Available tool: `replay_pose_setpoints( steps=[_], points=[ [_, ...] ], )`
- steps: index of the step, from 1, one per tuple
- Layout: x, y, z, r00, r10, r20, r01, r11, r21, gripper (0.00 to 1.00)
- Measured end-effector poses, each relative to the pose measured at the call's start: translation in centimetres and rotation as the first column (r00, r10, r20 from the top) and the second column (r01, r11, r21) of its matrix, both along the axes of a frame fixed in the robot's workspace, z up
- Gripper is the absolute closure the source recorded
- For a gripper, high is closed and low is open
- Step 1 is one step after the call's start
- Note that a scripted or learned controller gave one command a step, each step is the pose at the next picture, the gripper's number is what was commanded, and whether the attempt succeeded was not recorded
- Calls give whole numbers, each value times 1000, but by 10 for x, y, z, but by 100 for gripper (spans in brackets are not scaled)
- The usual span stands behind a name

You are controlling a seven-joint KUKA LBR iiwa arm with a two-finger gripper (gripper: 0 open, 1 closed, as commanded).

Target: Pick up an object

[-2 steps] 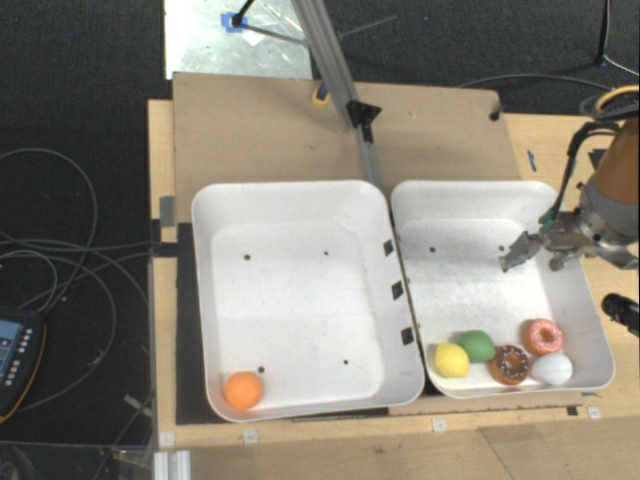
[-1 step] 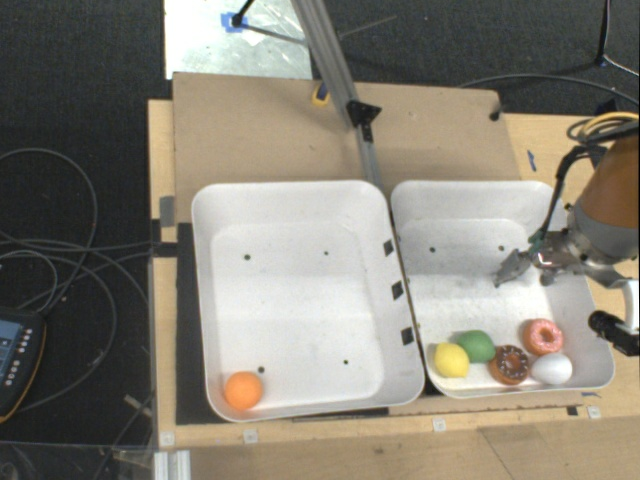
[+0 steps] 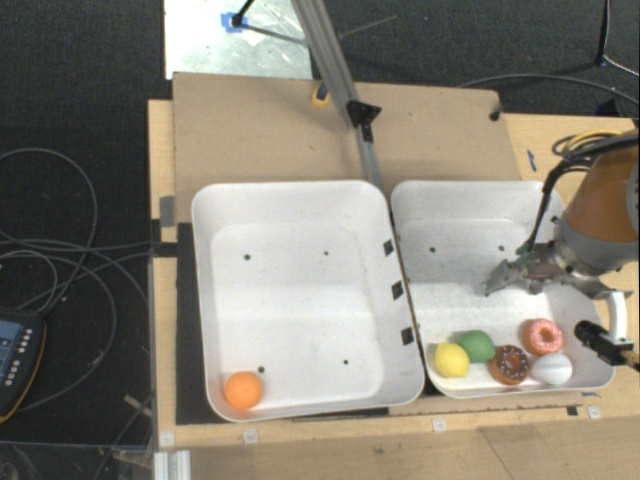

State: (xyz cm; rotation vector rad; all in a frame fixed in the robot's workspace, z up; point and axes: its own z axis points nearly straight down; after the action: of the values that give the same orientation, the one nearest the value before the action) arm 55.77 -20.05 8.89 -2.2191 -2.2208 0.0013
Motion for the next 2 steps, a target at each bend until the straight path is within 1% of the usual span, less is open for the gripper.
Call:
replay_pose_setpoints(
  steps=[1, 2],
  points=[
    [2, -1, 13, 1000, 0, 6, 0, 1000, -2, 100],
    [5, -1, 57, 1000, 4, 8, -4, 1000, -3, 100]
  ],
)
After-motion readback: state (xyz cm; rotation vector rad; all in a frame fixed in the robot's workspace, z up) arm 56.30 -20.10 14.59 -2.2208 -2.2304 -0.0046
